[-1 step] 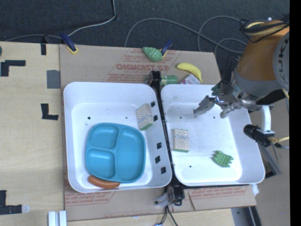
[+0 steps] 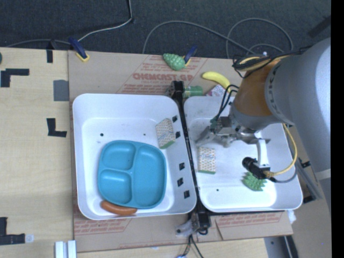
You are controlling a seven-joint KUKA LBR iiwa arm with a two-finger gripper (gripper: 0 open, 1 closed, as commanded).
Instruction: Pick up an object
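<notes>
Left bin: divided plate in near half; sausage at plate's near edge, touching it; sponge against right wall, behind plate.
Right bin: second sponge near left wall; leafy toy toward near right; gripper over bin's far-left part, behind second sponge.
Behind bins: banana on board past right bin; leafy piece left of banana.

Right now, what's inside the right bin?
In the right bin: a waffle-patterned sponge near its left wall and a green toy toward the front. The arm hangs over the bin's back half and covers whatever lies beneath it.
</notes>
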